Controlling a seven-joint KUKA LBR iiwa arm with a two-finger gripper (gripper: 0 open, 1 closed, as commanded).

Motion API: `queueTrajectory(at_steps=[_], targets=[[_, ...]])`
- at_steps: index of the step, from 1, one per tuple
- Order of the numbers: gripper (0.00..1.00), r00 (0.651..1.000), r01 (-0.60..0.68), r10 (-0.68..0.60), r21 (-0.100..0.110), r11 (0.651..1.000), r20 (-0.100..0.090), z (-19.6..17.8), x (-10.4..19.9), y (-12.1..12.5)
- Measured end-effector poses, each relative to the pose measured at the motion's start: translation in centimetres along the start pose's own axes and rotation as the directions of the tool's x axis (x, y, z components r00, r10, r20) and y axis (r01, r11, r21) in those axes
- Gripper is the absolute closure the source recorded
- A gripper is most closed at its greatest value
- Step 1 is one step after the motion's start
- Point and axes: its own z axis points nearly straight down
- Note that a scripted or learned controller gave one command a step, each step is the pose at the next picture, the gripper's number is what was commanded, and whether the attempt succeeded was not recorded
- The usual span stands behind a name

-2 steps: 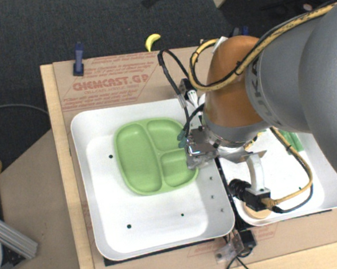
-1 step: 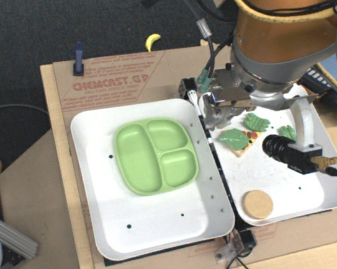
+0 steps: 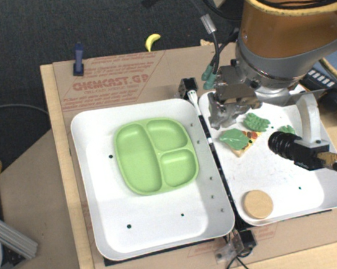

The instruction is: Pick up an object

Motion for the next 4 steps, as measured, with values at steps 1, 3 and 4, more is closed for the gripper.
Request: queueTrajectory(at_steps=[1, 3, 4], targets=[[1.0, 1.0, -0.006, 0.006, 0.0, 1.0, 0.001, -0.8, -4.6, 0.0], [1.0, 1.0, -0.007, 0.007, -0.002, 1.0, 0.002, -6.7, -14.7, 0.0], [1.0, 1.0, -0.015, 0.015, -0.006, 1.0, 0.008, -12.8, -27.8, 0.0]])
